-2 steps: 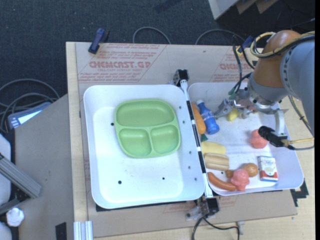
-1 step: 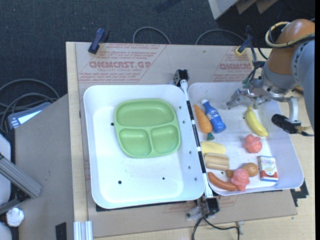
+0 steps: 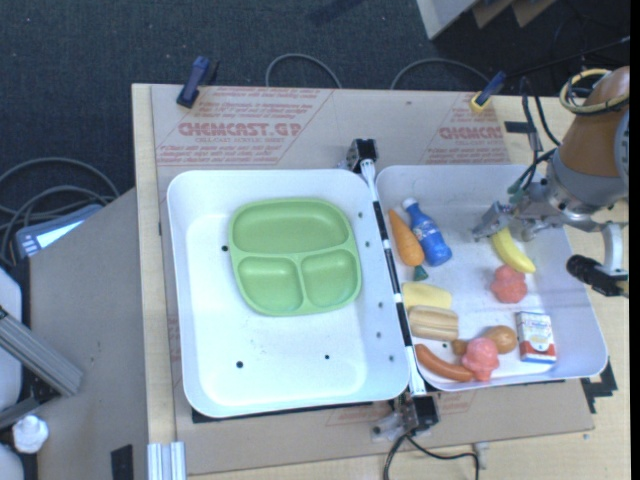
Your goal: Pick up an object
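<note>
The right bin (image 3: pixel 470 190) holds several toy foods. Along its left wall lie an orange carrot (image 3: pixel 405 238) and a blue bottle (image 3: pixel 430 236). A yellow banana (image 3: pixel 513 252) lies toward the right, with a pink-red fruit (image 3: pixel 509 285) just below it. My gripper (image 3: pixel 512 218) hangs over the banana's upper end, low in the bin, with the grey wrist and orange band (image 3: pixel 595 138) behind it to the right. Nothing shows as lifted.
Near the right bin's front lie a yellow block (image 3: pixel 425 295), a hot dog bun (image 3: pixel 433 321), a sausage (image 3: pixel 440 364), a pink toy (image 3: pixel 481 356) and a small carton (image 3: pixel 536 335). The left bin (image 3: pixel 200 298) holds a green divided plate (image 3: pixel 295 255).
</note>
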`<state>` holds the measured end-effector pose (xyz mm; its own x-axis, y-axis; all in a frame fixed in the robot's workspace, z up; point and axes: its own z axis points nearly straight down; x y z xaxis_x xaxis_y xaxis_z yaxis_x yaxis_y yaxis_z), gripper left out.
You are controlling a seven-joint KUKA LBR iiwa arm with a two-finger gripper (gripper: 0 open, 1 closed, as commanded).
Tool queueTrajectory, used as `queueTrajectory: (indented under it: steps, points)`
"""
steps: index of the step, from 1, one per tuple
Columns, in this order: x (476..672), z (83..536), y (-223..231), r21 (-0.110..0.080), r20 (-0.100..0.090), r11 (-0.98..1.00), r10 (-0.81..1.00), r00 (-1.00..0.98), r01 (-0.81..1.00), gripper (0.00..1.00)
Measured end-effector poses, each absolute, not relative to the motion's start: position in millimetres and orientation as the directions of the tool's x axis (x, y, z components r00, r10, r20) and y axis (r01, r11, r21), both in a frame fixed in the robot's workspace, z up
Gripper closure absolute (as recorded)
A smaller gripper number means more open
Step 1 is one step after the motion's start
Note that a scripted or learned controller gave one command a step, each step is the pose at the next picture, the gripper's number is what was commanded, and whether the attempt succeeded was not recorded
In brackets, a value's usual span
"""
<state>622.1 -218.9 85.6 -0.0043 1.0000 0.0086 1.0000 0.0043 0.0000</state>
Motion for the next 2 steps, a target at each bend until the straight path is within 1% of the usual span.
queueTrajectory:
  steps: [1, 2]
  points:
    - [622.3, 95.8, -220.9, 0.003, 0.001, 0.005, 1.000, -0.005, 1.000, 1.00]
    - [667.8, 151.4, -137.0, 0.004, 0.001, 0.003, 1.000, -0.003, 1.000, 1.00]
